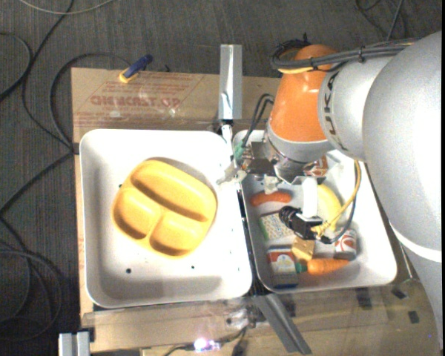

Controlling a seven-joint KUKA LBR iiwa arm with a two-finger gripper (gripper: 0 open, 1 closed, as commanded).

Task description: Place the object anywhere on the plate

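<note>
**Around the worktop: carpet, cables, cardboard**

From my feed I look down on a dark grey carpeted floor [170, 21] with a faint ribbed weave. Black cables [18, 117] loop across it on the left, and a pale cord [52, 6] curls near the top. A brown cardboard sheet [148, 99] with red printing covers the worktop, and a blue and yellow clip [135, 68] sits at its far edge. An upright metal bar [231, 84] stands behind. Lighting is even, and a small bright glare [202, 344] shows at the near edge.
</note>
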